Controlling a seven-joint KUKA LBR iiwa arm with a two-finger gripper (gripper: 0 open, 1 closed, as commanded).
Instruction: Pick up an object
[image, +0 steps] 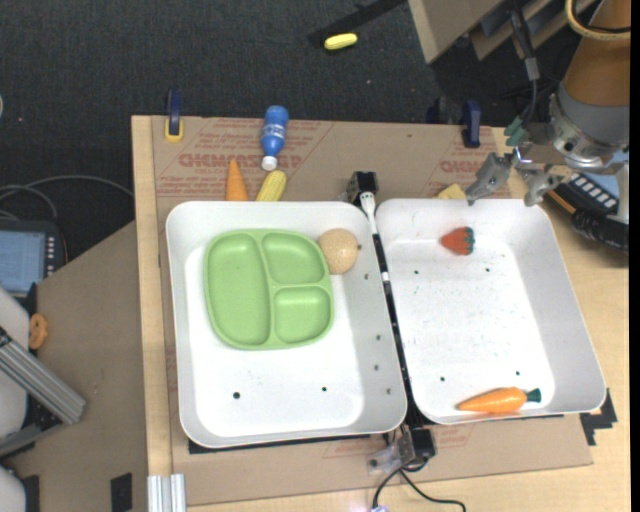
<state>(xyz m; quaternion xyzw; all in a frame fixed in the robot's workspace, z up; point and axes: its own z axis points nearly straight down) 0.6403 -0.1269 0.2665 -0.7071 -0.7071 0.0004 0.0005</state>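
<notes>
**Strawberry below the open gripper**

Strawberry (457, 240) in the right bin (560, 300), near its far edge, red with a green cap, lying alone on the white floor. Well apart from the gripper (510, 180), which hangs above the bin's far rim, to the right of the strawberry and beyond it. Jaws apart, nothing between them. Carrot (495, 400) along the near edge of the same bin, green top pointing right. Green plate (268, 288) with three compartments in the left bin (200, 390), a tan egg (338, 250) touching its far right corner. Beyond the left bin, on the board (330, 140): a bottle (273, 135), a small orange cone (235, 183) and a corn cob (271, 186) side by side.
</notes>
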